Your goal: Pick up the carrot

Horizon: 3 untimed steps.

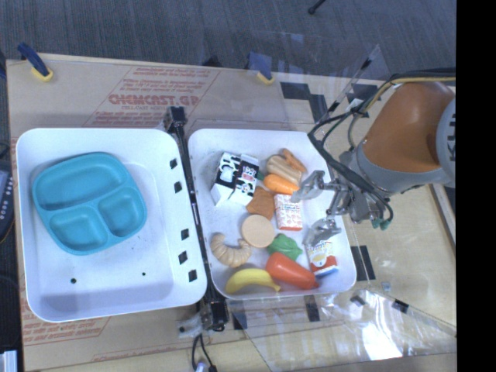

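The carrot [293, 270], orange-red with a green leafy top [285, 246], lies near the front of the right bin [203, 208], between a banana [249, 280] and a small white bottle [322, 257]. My gripper [319, 205] hovers over the bin's right side, behind the carrot and apart from it. It is open, with one finger [312, 183] toward the back and the other [325, 228] toward the front, and nothing between them. A small red-and-white carton [289, 212] sits just left of the gripper.
The right bin also holds a black-and-white carton [236, 178], a hot dog bun [288, 161], an orange piece [280, 183], a brown slice [262, 204], a tan disc [257, 231] and a croissant [229, 248]. A blue divided plate [89, 201] rests in the left bin [46, 301].
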Each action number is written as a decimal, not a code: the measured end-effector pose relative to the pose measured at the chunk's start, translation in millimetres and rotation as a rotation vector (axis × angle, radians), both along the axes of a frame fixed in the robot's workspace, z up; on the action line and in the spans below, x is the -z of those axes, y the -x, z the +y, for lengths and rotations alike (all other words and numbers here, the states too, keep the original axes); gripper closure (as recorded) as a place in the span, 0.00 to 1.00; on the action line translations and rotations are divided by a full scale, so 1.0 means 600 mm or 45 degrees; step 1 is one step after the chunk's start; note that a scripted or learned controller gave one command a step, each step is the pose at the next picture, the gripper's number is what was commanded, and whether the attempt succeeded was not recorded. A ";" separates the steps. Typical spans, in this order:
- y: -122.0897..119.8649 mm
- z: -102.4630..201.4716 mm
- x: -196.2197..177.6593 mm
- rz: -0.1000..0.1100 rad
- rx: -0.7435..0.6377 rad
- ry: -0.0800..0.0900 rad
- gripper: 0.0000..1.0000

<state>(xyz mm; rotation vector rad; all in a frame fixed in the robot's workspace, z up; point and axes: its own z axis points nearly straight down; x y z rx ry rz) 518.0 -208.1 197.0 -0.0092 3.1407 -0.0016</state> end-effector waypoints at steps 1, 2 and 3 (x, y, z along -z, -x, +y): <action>-0.097 0.004 0.170 -0.011 -0.006 0.003 0.00; -0.101 0.008 0.151 -0.014 -0.020 0.004 1.00; -0.074 0.105 -0.054 -0.012 0.608 -0.002 1.00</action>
